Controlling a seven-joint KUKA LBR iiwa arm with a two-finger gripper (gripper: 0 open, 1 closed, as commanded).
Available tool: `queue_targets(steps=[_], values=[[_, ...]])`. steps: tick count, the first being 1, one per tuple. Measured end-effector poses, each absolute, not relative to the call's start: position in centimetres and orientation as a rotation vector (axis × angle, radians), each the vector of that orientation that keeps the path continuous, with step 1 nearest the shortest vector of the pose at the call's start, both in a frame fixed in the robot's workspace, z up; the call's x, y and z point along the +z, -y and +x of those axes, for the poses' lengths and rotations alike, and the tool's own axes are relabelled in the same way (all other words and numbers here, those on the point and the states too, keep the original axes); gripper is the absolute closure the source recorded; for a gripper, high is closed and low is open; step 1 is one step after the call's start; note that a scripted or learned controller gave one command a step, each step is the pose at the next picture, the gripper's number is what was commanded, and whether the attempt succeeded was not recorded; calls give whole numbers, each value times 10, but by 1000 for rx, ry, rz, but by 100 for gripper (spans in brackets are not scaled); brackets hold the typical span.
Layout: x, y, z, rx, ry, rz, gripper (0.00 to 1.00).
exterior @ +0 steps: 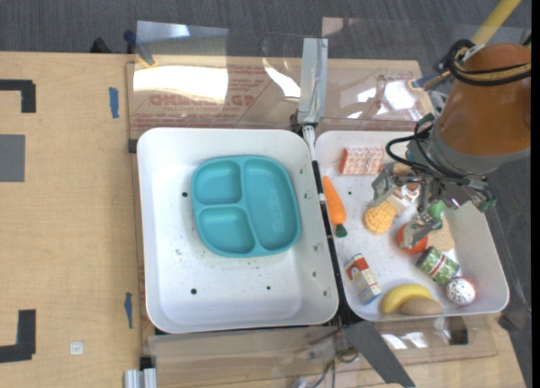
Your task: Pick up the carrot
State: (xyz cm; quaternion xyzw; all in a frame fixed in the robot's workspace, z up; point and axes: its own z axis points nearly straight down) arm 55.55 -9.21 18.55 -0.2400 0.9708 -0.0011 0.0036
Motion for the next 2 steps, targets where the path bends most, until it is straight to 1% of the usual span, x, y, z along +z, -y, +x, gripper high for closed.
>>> queue_targets(steps=[1, 2], values=[[98, 92, 539, -3, -3058, -674, 0], [90, 98, 577, -4, -3012, -848, 0]])
